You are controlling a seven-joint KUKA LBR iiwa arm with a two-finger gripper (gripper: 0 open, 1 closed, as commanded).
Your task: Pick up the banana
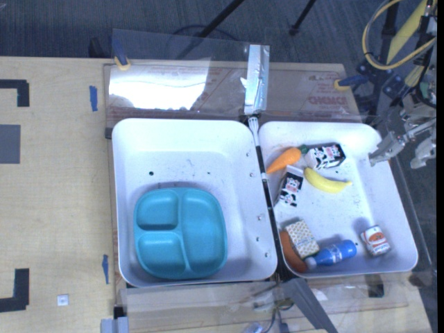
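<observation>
Pale wooden bench [55, 207] with black tape marks and blue tape bits, dark grey carpet [173, 5] beyond its far edge, black tripod legs [316, 2] on the carpet, glaring clear plastic sheet [163, 82] at the bench's far edge, yellow cable loops [399, 30] right of the tripod.

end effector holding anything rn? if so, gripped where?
Nothing is held. The end effector sits at the right bin's upper right edge, apart from the curved yellow banana, which lies untouched on the bin floor beside a black-and-white carton.
</observation>
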